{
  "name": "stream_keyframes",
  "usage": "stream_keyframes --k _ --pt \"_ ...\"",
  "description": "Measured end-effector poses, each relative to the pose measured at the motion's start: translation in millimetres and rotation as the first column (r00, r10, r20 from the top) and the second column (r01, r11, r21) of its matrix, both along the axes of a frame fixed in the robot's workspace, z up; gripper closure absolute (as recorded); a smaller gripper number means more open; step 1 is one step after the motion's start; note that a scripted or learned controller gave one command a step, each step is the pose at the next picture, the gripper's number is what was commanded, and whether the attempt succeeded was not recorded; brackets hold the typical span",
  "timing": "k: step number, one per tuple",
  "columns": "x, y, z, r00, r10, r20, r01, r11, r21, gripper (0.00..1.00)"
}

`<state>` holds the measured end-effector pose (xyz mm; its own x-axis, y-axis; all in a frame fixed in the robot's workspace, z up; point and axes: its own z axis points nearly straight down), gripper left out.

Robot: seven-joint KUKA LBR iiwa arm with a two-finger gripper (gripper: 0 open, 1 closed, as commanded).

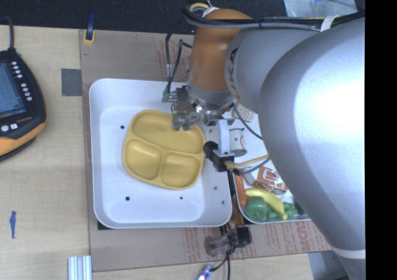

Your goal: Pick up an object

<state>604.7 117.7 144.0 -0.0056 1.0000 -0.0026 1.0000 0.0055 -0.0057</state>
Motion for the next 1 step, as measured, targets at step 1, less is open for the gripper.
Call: stream_keyframes --k 1 --pt "-31.5 -51.4 48.1 1.0 -0.002 0.001 0.002 1.0 0.002 1.0"
